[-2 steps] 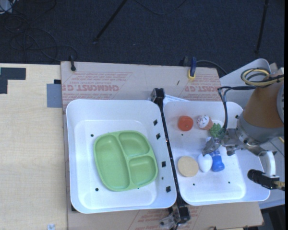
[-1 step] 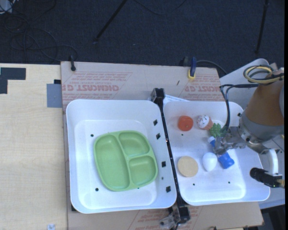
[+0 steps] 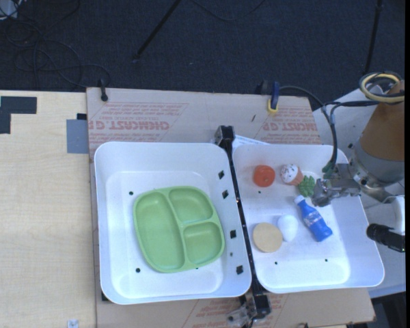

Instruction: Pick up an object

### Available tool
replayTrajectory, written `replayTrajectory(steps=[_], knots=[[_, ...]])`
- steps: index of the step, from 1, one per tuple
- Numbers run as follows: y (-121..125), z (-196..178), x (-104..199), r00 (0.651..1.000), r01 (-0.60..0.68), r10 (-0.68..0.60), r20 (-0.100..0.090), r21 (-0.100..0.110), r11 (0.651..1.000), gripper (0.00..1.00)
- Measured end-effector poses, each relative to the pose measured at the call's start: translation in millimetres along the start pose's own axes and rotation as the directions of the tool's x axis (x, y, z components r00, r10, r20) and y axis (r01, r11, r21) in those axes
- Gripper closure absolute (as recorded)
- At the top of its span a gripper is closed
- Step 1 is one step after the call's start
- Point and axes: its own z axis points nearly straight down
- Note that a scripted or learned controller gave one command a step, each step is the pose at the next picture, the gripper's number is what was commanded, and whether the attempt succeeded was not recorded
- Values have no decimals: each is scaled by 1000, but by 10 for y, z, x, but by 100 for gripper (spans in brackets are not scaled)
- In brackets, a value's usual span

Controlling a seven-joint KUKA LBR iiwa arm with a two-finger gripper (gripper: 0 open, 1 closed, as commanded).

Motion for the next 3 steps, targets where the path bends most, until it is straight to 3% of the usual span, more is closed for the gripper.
replayTrajectory(steps=[1, 3], knots=[[13, -512, -9, 1000, 0, 0, 1, -1, 1000, 100], [-20, -246, 1114, 1000, 3, -3, -3, 7, 1000, 100]])
